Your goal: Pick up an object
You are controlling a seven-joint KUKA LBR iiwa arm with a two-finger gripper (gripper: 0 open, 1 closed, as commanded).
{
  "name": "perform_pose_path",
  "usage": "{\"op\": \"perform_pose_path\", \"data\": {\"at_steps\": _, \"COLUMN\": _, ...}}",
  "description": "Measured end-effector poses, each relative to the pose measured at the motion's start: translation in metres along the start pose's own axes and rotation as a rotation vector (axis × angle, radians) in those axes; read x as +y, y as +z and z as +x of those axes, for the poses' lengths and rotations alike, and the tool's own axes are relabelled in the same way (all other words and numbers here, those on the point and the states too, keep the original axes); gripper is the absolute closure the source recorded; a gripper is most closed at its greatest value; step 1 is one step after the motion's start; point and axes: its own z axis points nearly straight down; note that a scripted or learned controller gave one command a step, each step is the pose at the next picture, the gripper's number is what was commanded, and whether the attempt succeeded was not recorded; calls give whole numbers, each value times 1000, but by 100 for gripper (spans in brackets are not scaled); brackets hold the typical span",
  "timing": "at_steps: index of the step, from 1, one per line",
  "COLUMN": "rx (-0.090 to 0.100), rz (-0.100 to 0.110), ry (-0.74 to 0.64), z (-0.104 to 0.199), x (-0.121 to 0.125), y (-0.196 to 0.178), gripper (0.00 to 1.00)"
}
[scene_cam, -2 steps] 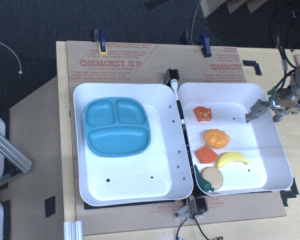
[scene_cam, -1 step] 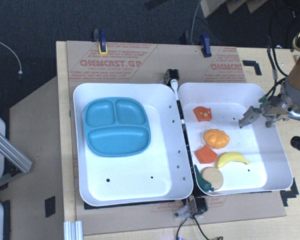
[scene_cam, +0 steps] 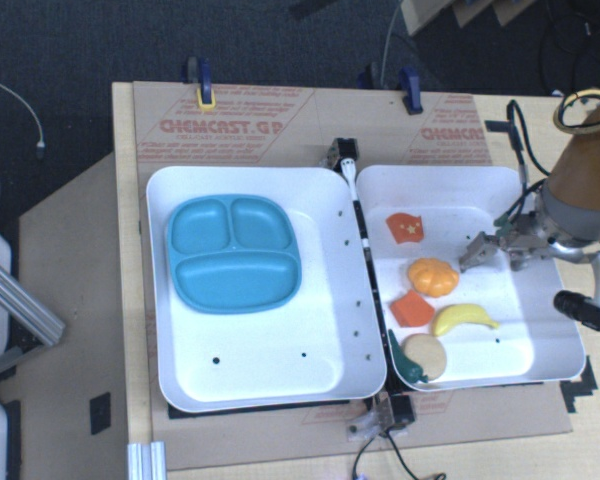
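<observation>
The right bin (scene_cam: 540, 363) holds several toy foods. A red piece (scene_cam: 405, 227) lies near its back left, with an orange fruit (scene_cam: 432, 276) below it. An orange-red block (scene_cam: 412, 310), a yellow banana (scene_cam: 464, 318) and a beige round piece (scene_cam: 426, 355) with a green bit (scene_cam: 406, 365) sit toward the front. My gripper (scene_cam: 498, 256) hangs over the bin's right middle, to the right of the orange fruit and apart from it. It is open with nothing between its fingers.
The left bin (scene_cam: 320, 338) carries a blue divided plate (scene_cam: 235, 253). A black divider rail (scene_cam: 363, 258) runs between the bins. The grey arm (scene_cam: 580, 193) comes in over the right bin's right wall. Blue clamps (scene_cam: 205, 80) hold the cardboard at the back.
</observation>
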Motion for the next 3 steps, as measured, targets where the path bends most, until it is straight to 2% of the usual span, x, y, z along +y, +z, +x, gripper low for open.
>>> {"op": "perform_pose_path", "data": {"at_steps": 1, "rx": -3, "rz": -5, "ry": 0, "z": -1, "x": 1, "y": -13, "gripper": 100}}
{"op": "perform_pose_path", "data": {"at_steps": 3, "rx": -4, "rz": -8, "ry": -1, "z": 4, "x": 0, "y": -100, "gripper": 100}}
